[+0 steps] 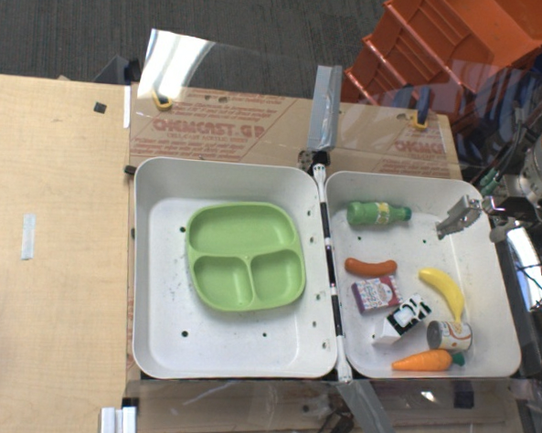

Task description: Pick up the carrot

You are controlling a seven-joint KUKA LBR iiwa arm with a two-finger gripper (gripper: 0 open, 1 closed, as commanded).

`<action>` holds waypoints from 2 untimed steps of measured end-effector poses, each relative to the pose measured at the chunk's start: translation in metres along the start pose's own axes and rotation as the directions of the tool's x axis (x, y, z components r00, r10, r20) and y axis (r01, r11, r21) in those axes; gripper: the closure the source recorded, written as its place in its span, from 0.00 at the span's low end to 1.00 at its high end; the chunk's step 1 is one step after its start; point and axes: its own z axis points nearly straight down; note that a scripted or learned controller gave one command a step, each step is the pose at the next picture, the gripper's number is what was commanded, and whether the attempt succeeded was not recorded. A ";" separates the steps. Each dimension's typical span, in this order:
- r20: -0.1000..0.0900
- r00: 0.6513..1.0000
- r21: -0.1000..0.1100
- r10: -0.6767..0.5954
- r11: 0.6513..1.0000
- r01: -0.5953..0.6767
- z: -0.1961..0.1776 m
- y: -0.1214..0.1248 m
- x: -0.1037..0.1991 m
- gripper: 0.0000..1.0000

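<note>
Gripper [461, 216] hangs open and unladen over right bin [513, 308], upper right edge. Carrot [423, 360] lies at bin's near wall, beside can [450, 335]. Approach step; next, travel to carrot, descend.

Pale wooden bench [50, 243] before dark carpet [228, 16], orange frame [447, 39] behind.

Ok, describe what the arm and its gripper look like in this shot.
At the frame's right edge, the gripper is small, metallic grey, with slim pale fingers. Behind it sits a grey and silver wrist block, with thin dark cables running alongside.
</note>
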 end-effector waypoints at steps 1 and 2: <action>-0.001 1.000 0.000 0.016 1.000 -0.016 0.136 -0.060 -0.057 0.00; -0.001 1.000 -0.001 -0.005 1.000 0.005 0.193 0.001 -0.058 0.00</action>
